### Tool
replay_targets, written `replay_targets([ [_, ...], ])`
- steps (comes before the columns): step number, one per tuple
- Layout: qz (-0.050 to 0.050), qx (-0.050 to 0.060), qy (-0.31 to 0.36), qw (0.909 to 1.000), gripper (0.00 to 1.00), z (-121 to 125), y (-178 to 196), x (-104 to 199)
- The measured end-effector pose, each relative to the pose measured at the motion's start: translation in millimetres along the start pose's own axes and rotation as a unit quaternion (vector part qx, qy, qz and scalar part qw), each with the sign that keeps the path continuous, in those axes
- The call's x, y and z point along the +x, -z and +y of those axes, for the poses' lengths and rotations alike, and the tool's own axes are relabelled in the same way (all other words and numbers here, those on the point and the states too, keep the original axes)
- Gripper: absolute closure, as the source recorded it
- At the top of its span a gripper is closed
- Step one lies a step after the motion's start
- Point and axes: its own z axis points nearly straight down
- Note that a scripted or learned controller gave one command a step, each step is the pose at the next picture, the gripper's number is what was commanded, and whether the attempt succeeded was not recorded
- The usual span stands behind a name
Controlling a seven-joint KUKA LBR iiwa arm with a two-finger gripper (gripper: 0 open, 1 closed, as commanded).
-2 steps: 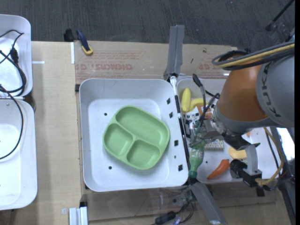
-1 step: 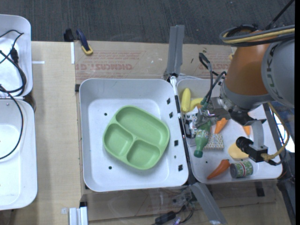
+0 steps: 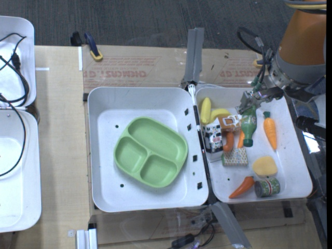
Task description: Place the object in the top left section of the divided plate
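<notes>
A light green divided plate [image 3: 117,154] with three sections lies in the left bin [image 3: 104,108], nothing in it. The right bin [image 3: 295,165] holds several toy foods: a green bottle [image 3: 249,130], a carrot [image 3: 270,132], two yellow bananas [image 3: 206,109], an orange carton [image 3: 230,122], a black-and-white carton [image 3: 212,137] and others. My gripper [image 3: 250,104] hangs over the upper part of the right bin, just above the green bottle's top. Whether it touches the bottle I cannot tell.
Lower in the right bin lie a yellow lemon-like piece [image 3: 264,165], a speckled sponge block [image 3: 236,158], a red chili [image 3: 242,187] and a green can [image 3: 267,187]. A grey divider post [image 3: 194,56] stands between the bins. White trays with black cables [image 3: 13,71] sit at the left.
</notes>
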Motion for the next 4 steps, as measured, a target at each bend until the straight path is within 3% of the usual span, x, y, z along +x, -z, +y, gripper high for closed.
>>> replay_targets([
  [1, 0.001, 0.001, -0.020, 0.9998, 1.00, -25.2, -97.0, 10.7],
  [2, 0.002, 0.002, -0.106, 0.9944, 1.00, -85.9, -96.7, 42.0],
  [3, 0.001, 0.001, -0.037, 0.9993, 1.00, -75.5, -96.8, 78.2],
  [4, 0.001, 0.001, 0.013, 0.9999, 1.00, -6.1, -96.9, 21.6],
])
